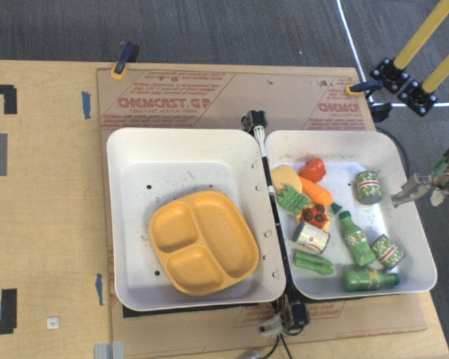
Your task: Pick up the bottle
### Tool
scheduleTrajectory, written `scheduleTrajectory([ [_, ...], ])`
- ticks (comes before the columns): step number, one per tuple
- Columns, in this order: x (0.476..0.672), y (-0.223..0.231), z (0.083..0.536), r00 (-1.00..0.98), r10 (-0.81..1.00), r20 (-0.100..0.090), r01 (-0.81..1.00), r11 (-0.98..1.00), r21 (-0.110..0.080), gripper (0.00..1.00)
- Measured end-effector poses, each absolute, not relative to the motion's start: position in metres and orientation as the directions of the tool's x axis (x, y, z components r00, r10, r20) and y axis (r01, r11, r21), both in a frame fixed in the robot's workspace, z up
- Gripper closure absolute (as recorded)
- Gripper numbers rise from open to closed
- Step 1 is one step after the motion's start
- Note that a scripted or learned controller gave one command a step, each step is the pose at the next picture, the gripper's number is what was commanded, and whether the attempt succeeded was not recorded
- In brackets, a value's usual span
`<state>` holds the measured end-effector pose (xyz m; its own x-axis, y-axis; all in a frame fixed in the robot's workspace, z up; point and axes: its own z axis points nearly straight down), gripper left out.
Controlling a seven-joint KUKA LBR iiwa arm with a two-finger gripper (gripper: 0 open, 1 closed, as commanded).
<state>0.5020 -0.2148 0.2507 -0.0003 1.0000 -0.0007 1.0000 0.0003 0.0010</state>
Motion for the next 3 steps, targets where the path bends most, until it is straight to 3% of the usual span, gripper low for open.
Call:
scheduleTrajectory([
  [1, 0.481, -0.194, 0.107, 0.078, 0.997, 0.000, 0.997, -0.078, 0.001, 0.00],
  [2, 0.482, -0.195, 0.116, 0.079, 0.997, -0.001, 0.997, -0.079, 0.003, 1.00],
  [3, 0.520, -0.099, 0.201, 0.071, 0.997, 0.001, 0.997, -0.071, 0.001, 1.00],
])
